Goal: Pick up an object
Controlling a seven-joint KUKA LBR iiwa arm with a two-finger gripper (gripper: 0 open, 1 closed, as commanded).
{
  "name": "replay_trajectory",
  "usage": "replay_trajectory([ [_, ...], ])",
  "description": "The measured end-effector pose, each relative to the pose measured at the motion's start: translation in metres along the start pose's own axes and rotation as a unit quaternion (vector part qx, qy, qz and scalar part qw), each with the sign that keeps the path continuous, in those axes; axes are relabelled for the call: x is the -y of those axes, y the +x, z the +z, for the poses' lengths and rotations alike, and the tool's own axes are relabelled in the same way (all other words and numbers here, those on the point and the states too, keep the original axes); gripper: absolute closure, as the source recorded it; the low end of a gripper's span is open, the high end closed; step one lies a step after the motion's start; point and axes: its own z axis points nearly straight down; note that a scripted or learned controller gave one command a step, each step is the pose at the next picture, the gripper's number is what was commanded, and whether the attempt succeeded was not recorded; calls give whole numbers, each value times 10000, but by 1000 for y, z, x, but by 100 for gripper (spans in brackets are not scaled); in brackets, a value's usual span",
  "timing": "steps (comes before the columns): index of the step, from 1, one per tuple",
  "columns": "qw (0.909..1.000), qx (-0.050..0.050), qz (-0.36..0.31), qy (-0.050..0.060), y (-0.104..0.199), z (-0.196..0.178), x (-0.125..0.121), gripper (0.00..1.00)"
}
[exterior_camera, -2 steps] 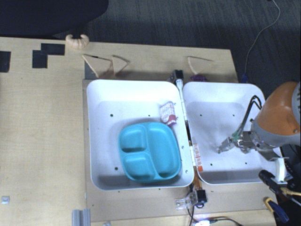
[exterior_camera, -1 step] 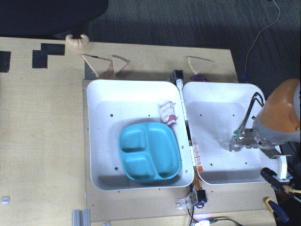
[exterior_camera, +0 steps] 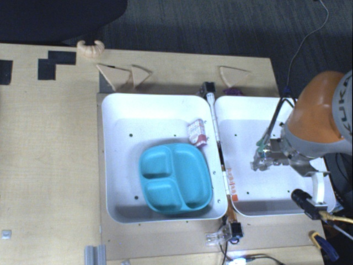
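Nearest to us is the grey arm (exterior_camera: 325, 115) with its orange band, over the right bin (exterior_camera: 242, 200). Below lies the wooden bench (exterior_camera: 49, 164), with dark carpet (exterior_camera: 220, 21) behind. In the left bin (exterior_camera: 118, 148) we see a blue divided plate (exterior_camera: 175, 177), and a small packet (exterior_camera: 197, 132) touching its far edge. The gripper (exterior_camera: 265, 158) hangs over the right bin; whether it is holding anything we cannot tell.
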Motion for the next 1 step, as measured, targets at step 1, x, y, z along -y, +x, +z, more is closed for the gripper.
replay_trajectory([
  [1, 10000, 9, 16, 12, -53, 27, 1, 100],
])
